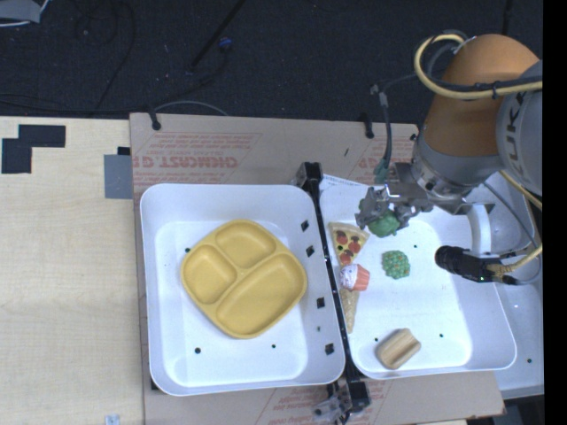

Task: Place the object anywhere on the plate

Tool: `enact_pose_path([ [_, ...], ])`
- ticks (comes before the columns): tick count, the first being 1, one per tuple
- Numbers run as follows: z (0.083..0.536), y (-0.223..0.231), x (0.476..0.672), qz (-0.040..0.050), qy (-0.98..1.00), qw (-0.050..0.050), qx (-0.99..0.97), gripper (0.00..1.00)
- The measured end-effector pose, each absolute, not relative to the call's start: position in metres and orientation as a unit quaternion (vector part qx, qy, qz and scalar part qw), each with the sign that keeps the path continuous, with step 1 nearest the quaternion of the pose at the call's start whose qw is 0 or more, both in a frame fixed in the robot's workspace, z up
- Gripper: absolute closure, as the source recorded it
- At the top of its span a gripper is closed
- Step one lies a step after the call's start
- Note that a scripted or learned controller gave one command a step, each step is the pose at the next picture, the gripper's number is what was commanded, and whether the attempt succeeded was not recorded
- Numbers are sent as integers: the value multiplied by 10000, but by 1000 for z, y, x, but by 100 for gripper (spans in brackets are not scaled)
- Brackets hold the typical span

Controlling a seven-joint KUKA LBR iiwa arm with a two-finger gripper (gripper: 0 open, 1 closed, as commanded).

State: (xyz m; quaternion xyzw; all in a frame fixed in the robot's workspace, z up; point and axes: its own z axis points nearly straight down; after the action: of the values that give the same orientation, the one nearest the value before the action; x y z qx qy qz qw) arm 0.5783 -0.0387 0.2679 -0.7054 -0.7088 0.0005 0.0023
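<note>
Green object (385,226) gripped between pincer (383,216) fingers, above right bin (496,326), plate (244,278) well left.

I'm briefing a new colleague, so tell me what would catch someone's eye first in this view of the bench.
The yellow divided plate stands out first, lying alone in the left white bin. Next comes the grey arm with its orange band reaching in from the right, its tool over the right bin with a green item at its tip. Below it lie a pizza slice, a green broccoli-like piece and a tan bread roll.
</note>
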Motion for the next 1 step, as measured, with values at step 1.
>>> enact_pose_path([
  [1, 268, 13, 580, 6, -7089, 19, -7053, 100],
])
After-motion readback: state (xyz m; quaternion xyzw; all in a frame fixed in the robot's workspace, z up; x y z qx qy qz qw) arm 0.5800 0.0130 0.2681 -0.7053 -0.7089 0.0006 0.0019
